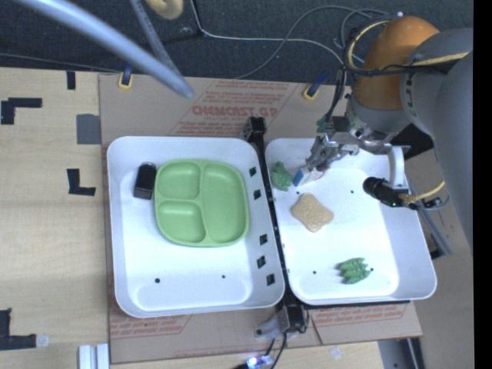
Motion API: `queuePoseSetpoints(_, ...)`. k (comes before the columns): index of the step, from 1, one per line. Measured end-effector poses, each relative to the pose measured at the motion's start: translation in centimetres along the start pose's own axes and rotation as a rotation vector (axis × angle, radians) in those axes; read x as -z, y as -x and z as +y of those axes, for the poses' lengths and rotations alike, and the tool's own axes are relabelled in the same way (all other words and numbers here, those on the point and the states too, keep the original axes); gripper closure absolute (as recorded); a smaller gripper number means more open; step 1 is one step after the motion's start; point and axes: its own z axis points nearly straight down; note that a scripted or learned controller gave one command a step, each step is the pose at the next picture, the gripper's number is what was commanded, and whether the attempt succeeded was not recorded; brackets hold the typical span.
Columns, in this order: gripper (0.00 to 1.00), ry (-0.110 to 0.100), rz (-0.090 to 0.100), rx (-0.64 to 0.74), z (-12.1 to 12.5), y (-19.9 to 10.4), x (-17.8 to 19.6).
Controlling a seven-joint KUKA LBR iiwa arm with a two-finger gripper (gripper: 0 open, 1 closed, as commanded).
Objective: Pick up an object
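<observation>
Two white bins are seen side by side on the bench. In the left bin (131,283) a green divided plate (202,203) lies roughly centred, w/ a small black block (144,181) touching or just beside its left rim. In the right bin (400,244) three candidate objs are found: a small green piece (282,177) at the far-left corner, a tan sponge-like pad (311,212) just nearer and right of it, and a green leafy toy (354,270) toward the near-right, well apart from the others.

The gripper (319,162) is positioned low over the far-left part of the right bin, arm reaching in from the right. Nothing is seen between its tips; whether they are spread or closed can't be told at this res.

Key relation: the small green piece lies just left of and slightly nearer than the gripper, w/ a bluish bit (298,178) visible between them. The tan pad lies nearer the viewer, almost directly below the tool in the view; its long axis runs diagonally, far-left to near-right. The small green piece is judged the likeliest target, being closest. A short shift left is prob. needed; the bin wall beside that piece could foul one finger.
</observation>
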Motion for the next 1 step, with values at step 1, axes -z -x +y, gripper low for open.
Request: queuePoseSetpoints(1, 1.0, -0.002, 0.001, 0.0, 0.06, -0.05, 3.16)
